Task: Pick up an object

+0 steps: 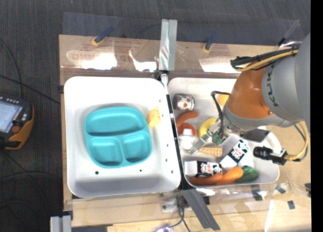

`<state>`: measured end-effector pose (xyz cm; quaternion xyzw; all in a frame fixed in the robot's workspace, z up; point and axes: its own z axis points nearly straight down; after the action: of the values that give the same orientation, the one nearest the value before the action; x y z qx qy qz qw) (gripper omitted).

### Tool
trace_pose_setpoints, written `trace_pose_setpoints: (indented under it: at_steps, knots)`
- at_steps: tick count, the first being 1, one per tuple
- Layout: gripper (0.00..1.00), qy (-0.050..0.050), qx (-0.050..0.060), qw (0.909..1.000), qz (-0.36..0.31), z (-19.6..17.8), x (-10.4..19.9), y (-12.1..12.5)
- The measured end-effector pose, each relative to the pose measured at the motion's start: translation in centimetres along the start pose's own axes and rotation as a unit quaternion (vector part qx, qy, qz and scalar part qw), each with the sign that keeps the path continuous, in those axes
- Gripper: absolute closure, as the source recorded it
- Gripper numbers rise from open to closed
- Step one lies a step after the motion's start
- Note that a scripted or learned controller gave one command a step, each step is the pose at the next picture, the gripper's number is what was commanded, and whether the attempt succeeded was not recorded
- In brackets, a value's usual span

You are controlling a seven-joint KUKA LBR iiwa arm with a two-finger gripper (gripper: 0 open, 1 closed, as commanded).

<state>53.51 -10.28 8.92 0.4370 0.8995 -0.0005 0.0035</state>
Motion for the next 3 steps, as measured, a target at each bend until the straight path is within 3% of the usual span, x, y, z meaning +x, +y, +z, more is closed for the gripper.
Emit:
trace_pose_setpoints:
  at_steps: [1,3]
  knots:
    - [0.0,0.001,-0.003,0.9976,0.069,0.0,-0.1,-0.2]
    - [0.0,0.0,0.0,0.9886,0.151,0.1,-2.2,2.9]
